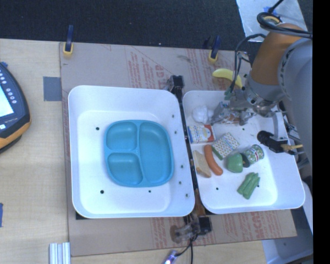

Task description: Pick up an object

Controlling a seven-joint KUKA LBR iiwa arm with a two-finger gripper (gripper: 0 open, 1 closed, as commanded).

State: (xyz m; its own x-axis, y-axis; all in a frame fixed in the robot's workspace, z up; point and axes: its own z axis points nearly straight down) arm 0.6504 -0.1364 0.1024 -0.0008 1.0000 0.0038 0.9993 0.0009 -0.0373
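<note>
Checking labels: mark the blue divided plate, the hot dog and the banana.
blue divided plate (138, 152), camera view, centre ridge.
hot dog (213, 159), camera view, middle of sausage.
banana (226, 75), camera view, yellow curved body.

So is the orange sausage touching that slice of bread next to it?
Touching. In the camera view the sausage lies slantwise in the right bin with its lower end against the edge of the bread, no white bin floor between them.

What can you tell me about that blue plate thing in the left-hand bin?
The blue plate is a smooth, plastic-looking tray with rounded corners, split into three compartments: two small ones on its left, one long one on its right. It lies flat, slightly turned, near the middle of the left white bin, resting on the bin's floor.
</note>
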